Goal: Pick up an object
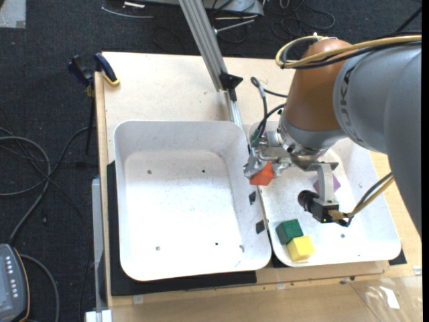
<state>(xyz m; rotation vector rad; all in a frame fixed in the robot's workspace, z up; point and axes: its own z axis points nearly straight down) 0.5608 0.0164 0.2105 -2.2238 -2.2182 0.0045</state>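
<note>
While dark carpet strewn with black cables is surrounding it, a pale wooden bench (167, 86) is carrying two shallow white plastic bins side by side. The left bin (177, 200) is lying bare of objects, and the right bin (372, 237) is being reached into by the grey arm (375, 92) with its orange band. A slanted aluminium rail (201, 32) is being seen rising from the bench behind the bins. The tool (261, 170) is being held low at the right bin's left edge, and a small orange block (263, 174) is being gripped between its closed fingers. Near the front of the right bin, a green cube (289, 230) is resting, touched by a yellow cube (300, 248) just in front of it. A purple piece (335, 183) is partly hidden behind the arm.
</note>
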